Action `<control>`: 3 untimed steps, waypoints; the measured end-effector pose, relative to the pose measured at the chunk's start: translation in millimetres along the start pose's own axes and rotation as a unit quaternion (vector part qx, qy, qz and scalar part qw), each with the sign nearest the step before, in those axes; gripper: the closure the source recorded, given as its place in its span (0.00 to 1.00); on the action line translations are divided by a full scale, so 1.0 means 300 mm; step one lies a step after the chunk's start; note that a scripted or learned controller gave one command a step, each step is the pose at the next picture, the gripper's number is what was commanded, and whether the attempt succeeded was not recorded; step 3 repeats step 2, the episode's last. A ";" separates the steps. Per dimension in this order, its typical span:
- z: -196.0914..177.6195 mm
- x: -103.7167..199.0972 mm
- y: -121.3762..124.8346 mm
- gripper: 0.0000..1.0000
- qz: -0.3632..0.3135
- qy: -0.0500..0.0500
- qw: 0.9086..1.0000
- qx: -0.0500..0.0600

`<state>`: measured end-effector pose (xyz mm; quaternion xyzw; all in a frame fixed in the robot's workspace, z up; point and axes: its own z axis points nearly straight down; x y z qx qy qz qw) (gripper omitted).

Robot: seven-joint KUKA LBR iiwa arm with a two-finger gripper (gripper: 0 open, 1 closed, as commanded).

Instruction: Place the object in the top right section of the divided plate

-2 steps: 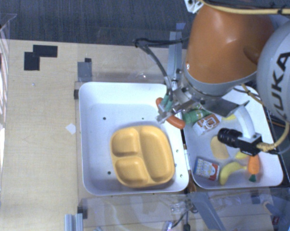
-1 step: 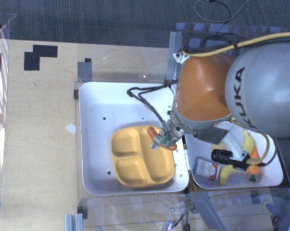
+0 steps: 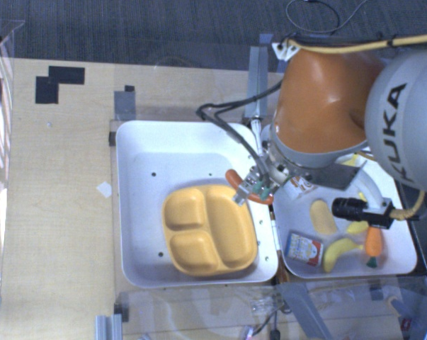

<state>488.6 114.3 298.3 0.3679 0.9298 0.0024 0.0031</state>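
A yellow divided plate (image 3: 209, 231) lies in the left bin (image 3: 146, 163), with two small sections on its left and one large section on its right. My gripper (image 3: 251, 189) hangs just past the plate's upper right rim, near the wall between the two bins. A small orange sausage-shaped object (image 3: 233, 178) sticks out on both sides of the fingers, so the gripper looks shut on it. The big orange and grey wrist hides the space behind the gripper.
The right bin (image 3: 406, 259) holds a banana (image 3: 338, 252), a small carton (image 3: 302, 248), a carrot (image 3: 372, 242) and a pale yellow piece (image 3: 323, 217). A black cable (image 3: 224, 122) runs over the left bin's far right corner.
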 end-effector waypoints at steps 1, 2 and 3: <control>-0.031 -0.012 -0.012 1.00 -0.036 -0.001 0.999 -0.001; -0.172 -0.079 -0.081 1.00 -0.194 -0.002 0.981 -0.001; -0.172 -0.079 -0.081 1.00 -0.194 -0.002 0.981 -0.001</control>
